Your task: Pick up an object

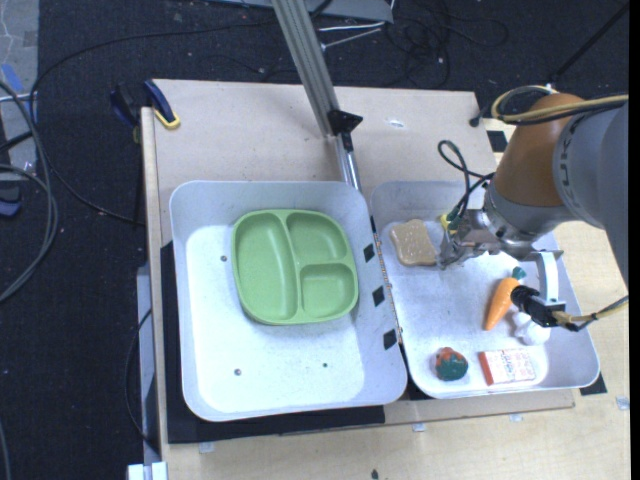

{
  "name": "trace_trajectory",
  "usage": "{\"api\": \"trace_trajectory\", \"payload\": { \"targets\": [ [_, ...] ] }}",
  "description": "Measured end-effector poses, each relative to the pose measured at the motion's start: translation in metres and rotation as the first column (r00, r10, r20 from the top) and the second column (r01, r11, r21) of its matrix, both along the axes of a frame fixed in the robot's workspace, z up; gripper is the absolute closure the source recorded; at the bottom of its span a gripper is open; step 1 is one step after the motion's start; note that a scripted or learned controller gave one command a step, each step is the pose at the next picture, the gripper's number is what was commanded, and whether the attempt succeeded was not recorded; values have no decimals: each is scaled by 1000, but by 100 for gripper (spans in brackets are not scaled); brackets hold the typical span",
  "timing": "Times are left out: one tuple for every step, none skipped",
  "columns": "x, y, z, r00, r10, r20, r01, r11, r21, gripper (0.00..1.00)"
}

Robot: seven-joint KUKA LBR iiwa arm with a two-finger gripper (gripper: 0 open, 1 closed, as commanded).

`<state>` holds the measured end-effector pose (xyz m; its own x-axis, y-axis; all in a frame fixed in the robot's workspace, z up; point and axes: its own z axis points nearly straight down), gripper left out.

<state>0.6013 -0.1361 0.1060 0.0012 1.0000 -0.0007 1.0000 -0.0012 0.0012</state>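
Gripper (450,246): low in the far left part of the right bin (440,313), its tip just beside the right edge of a tan bread-shaped slice (412,243). How far it is open cannot be told from this angle, and nothing can be confirmed in its hold. The slice appears to lie flat on the bin floor; contact with the gripper cannot be determined. The slice is judged the likely target, being the closest item. Other candidates in the same bin: an orange carrot (499,303) to the right and nearer, a red-and-green round item (451,364) at the near edge, and a red-and-white box (512,367) just right of it. All rest on the bin floor, apart from the gripper. The left bin (205,368) bears a green divided plate (296,266), well apart from the arm. Progress assessment: the approach looks complete or nearly so, but no object is raised. Securing a grasp and lifting are left to do. Risk noted: the flat slice offers little edge to grip.
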Motion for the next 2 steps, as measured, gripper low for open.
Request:
{"api": "trace_trajectory", "payload": {
  "targets": [
    [3, 4, 63, 1000, 3, 5, -3, 1000, -1, 100],
    [5, 4, 103, 1000, 3, 4, -3, 1000, -1, 100]
  ]
}}
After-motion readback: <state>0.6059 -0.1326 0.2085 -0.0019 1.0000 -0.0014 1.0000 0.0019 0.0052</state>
